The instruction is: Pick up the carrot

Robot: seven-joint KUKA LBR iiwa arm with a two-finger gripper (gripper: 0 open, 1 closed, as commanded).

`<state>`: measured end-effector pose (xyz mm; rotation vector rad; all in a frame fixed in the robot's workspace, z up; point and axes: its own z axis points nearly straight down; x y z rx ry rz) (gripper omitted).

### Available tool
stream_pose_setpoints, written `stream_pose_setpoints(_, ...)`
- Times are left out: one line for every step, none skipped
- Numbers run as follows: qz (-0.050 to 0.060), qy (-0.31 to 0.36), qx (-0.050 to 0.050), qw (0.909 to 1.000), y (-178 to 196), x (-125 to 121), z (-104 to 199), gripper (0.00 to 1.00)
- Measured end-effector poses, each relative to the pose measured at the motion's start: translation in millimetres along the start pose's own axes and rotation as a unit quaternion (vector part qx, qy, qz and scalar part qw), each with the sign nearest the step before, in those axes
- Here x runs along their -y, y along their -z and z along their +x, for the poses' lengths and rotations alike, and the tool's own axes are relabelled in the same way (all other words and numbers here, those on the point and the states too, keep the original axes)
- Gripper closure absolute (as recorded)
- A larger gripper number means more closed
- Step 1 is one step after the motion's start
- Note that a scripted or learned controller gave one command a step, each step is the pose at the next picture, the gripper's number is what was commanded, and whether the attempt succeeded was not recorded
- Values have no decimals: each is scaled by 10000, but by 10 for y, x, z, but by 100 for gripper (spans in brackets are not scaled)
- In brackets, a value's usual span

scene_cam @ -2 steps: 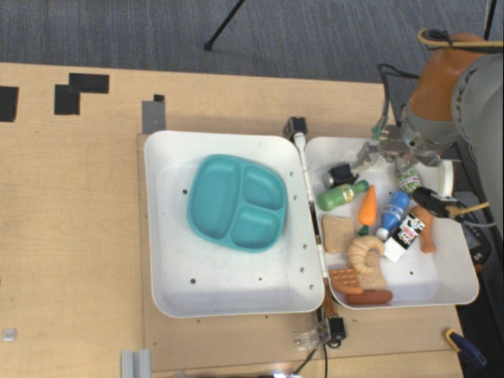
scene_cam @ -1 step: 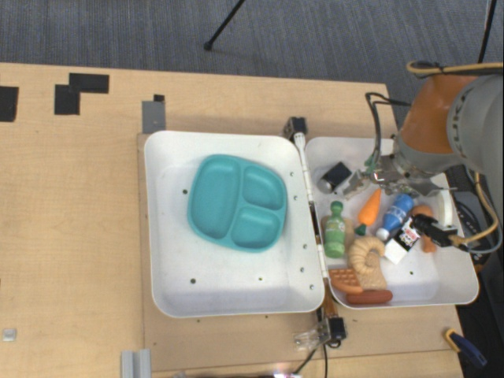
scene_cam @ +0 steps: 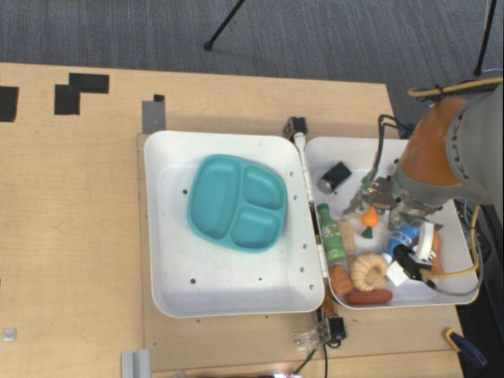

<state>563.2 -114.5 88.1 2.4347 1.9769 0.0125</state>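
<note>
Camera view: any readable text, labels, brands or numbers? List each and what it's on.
None can be read.
green bottle in the right bin: pale label, print too small and blurred.
blue item under the gripper: any marking blurred.
black marks on the bench: plain shapes, no characters.
teal tray in the left bin: no print.

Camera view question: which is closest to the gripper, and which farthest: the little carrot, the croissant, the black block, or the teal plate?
Measured from the gripper:
1. Carrot, just below it in the right bin.
2. Black block and croissant, both in the right bin, block toward the far wall, croissant toward the near wall; too close to call.
3. Teal plate, across in the left bin.
</note>
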Motion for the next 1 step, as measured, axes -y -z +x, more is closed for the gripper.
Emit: stream_pose_setpoints(-39, 29, -8, 10000, 127, -35, 25, 100)
